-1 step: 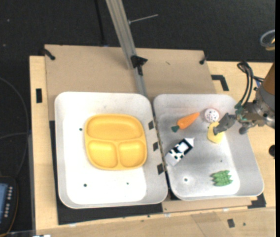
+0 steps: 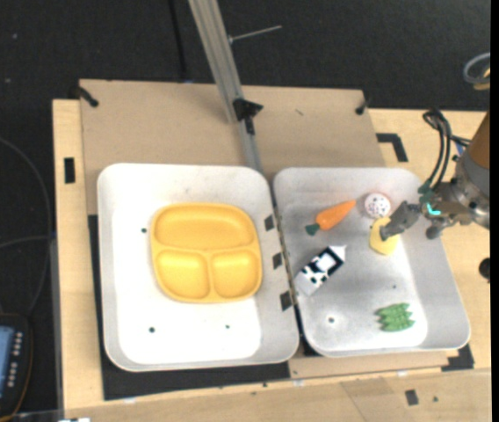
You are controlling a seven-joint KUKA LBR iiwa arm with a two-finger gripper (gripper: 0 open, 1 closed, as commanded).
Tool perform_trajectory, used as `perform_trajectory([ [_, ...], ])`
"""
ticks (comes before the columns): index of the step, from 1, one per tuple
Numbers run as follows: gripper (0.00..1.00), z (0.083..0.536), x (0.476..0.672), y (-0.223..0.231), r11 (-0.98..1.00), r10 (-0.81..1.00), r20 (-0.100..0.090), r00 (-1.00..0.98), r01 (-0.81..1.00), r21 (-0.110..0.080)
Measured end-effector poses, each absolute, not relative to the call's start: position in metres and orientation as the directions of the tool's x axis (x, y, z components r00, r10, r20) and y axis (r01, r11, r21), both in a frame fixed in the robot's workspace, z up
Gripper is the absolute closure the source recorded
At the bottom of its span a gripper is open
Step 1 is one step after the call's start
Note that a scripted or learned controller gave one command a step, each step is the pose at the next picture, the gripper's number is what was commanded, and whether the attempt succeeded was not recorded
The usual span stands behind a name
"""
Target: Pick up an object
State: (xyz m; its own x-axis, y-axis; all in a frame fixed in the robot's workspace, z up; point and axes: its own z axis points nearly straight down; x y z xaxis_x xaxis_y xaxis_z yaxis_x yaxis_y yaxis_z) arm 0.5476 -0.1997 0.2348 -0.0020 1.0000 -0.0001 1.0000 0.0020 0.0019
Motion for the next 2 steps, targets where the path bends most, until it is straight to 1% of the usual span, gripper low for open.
perform_trajectory([
  [1, 0.00, 0.175, 0.541, -0.206, -0.001, 1.000, -0.001, 0.001, 1.000, -0.005],
  [2, 0.00, 0.118, 0.550, -0.204, -0.001, 1.000, -0.001, 0.001, 1.000, -0.004],
])
